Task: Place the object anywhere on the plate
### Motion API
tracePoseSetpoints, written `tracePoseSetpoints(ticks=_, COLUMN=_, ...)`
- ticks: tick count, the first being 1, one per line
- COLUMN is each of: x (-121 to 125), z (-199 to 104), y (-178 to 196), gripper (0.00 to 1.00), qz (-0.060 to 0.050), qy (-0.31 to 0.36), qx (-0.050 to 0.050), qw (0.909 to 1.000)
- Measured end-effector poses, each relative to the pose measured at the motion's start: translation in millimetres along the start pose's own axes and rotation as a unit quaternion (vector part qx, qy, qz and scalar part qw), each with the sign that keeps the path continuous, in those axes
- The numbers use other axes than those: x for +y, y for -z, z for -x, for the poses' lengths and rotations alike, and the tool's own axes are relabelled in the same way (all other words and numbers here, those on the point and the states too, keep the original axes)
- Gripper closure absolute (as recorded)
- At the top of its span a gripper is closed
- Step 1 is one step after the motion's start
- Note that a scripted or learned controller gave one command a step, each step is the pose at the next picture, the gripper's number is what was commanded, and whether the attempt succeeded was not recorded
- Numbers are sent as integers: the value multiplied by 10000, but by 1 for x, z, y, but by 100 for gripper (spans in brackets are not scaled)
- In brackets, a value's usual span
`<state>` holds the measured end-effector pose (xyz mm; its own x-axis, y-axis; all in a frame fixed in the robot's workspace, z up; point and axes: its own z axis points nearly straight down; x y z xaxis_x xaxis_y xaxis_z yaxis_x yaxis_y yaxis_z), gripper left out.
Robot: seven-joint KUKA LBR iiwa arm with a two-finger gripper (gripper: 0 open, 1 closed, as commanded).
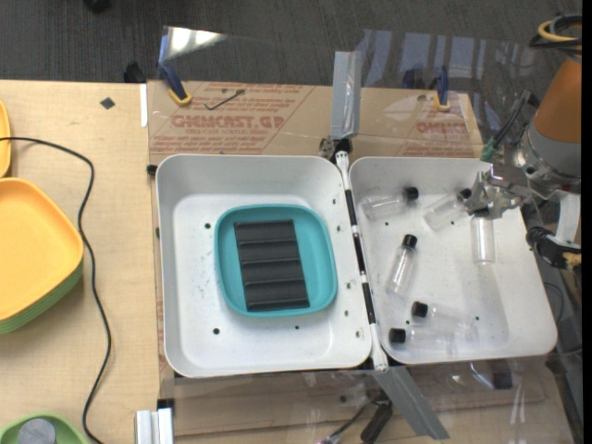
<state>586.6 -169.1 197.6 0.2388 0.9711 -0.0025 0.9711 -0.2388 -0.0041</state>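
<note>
A teal plate (275,259) with a dark ridged insert lies in the left bin (185,248). Several clear vials with black caps lie scattered in the right bin (518,322): one near the back left (388,200), one in the middle (400,262), one close to the back right (483,240), and two along the front (435,326). My gripper (483,200) hangs over the back right part of the right bin, just above and behind the vial there, beside another clear vial (441,213). I see nothing clearly held in it.
A divider rim (356,248) separates the two bins. Yellow dishes (32,248) and a black cable (92,276) sit on the wooden bench to the left. Cardboard (240,114) lies behind the bins. The arm's orange band (562,109) rises at the far right.
</note>
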Motion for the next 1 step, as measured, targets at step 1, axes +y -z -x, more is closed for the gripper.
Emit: tracePoseSetpoints(ticks=1, x=-48, z=-57, y=-27, gripper=100, qz=-5, qy=549, qx=5, qw=9985)
